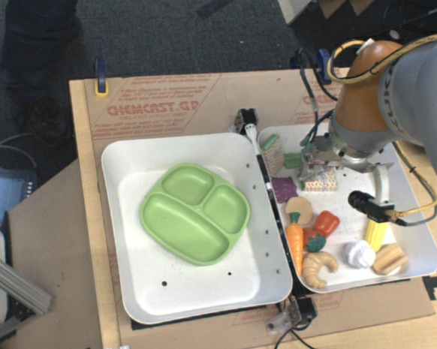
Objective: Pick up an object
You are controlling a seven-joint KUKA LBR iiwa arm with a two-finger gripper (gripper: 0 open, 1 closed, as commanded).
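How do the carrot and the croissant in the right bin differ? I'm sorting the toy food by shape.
The carrot is orange, long and straight, tapering to a point; the croissant is tan, short and curved. The carrot lies lengthwise along the bin's left wall, leafy end away from the camera; the croissant lies crosswise near the front rim. Both rest flat in the right bin, close together.

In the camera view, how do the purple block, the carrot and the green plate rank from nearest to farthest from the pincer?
Pincer is low in the right bin.
1. Purple block: just beside it, toward the divider.
2. Carrot: farther down the right bin, along its left wall.
3. Green plate: across the divider, in the left bin.
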